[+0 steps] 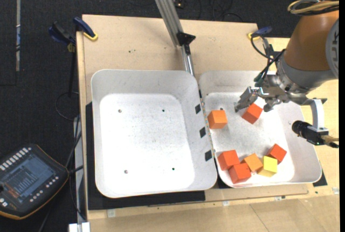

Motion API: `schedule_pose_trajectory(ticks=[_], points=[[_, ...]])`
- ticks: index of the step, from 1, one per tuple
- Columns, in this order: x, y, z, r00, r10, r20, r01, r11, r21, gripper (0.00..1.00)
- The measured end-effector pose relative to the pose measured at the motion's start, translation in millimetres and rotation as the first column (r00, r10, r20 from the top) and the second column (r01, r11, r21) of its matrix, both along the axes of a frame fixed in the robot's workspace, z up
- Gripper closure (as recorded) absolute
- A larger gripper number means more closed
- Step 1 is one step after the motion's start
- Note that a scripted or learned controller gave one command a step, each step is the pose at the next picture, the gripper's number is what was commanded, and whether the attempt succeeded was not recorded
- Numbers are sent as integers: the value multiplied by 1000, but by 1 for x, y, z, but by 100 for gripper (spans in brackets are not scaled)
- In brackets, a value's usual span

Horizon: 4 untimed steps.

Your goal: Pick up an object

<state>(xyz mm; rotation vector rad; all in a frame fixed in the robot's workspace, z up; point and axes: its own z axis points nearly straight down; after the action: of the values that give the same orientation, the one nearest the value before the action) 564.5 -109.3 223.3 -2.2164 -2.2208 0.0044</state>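
Observation:
My gripper (255,105) reaches into the right bin (302,134) from the right, near its upper middle. A red-orange cube (252,113) sits tilted between the two grey fingers, which are shut on it. An orange cube (217,118) lies to its left near the bin's left wall. Along the front of the bin lie two red cubes (228,159) (240,172), an orange cube (253,162), a yellow cube (269,166) and another red cube (277,152).
The left bin (99,118) stands beside the right one; the two rims touch in the middle. A slanted metal pole (164,2) ends at the bins' back edge. A teach pendant (27,180) lies off the bench at the lower left.

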Motion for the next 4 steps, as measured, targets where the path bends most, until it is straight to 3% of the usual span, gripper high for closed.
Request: schedule_pose_trajectory(ticks=[1, 4], points=[[0, 0, 2, 1000, -2, 4, 2, 1000, -1, 0], [-9, 4, -130, 1000, -3, 3, 3, 1000, -1, 0]])
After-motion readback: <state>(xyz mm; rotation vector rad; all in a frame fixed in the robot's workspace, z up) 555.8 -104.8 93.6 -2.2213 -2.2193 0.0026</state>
